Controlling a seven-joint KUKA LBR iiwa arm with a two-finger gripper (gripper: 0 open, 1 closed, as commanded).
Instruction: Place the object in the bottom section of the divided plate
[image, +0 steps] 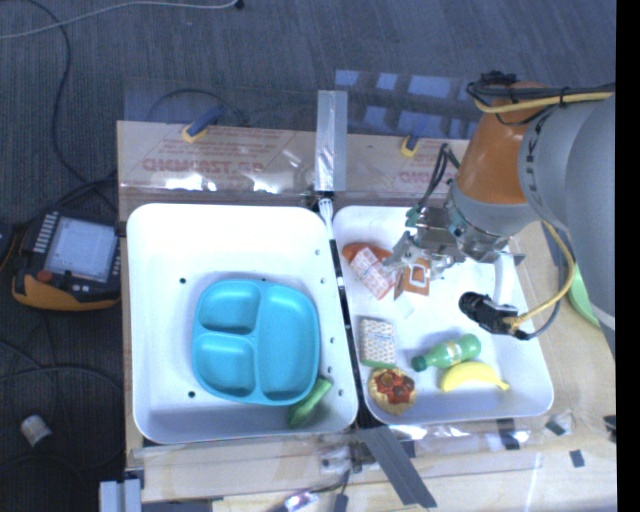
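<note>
Right now the claw (420, 262) hangs low over the upper part of the right bin (535, 395), its tip down among a small clutter of packets, and whether it is apart or together cannot be told from this slant. Just at its nine o'clock lies a red and white packet (368, 268), and an orange-edged packet (414, 280) sits directly beneath the tip; either could be the object being gone for, though nothing is seen clamped yet. Lower in the same bin rest a checked sachet (377, 341), a green bottle (447, 353), a banana (472, 377) and a strawberry tart (391, 389). The blue divided plate (256, 340) sits in the left bin (160, 240), well apart from the claw toward eight o'clock, with a green pepper (310, 401) touching its rim at five o'clock. To do the pick well, the arm would likely need to settle squarely on one packet rather than straddling two, close firmly, and lift straight up before crossing the wall between the bins. The carry should end over the plate's bottom section, low enough that a light packet drops flat and does not skid into a neighbouring section.
</note>
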